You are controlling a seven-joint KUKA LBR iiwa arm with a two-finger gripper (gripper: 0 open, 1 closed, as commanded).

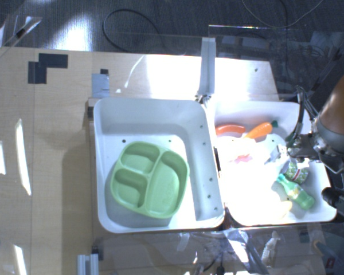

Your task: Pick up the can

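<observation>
A green bottle lies at the right bin's near edge; just behind it sits the can, under the gripper — finger state I cannot tell. Farther back lies a carrot. The left bin holds a green divided plate.

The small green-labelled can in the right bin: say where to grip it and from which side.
Grip the small green-labelled can across its curved sides, probably from straight above: it looks tipped against the green plastic bottle by the right white bin's wall, leaving little room sideways.
</observation>
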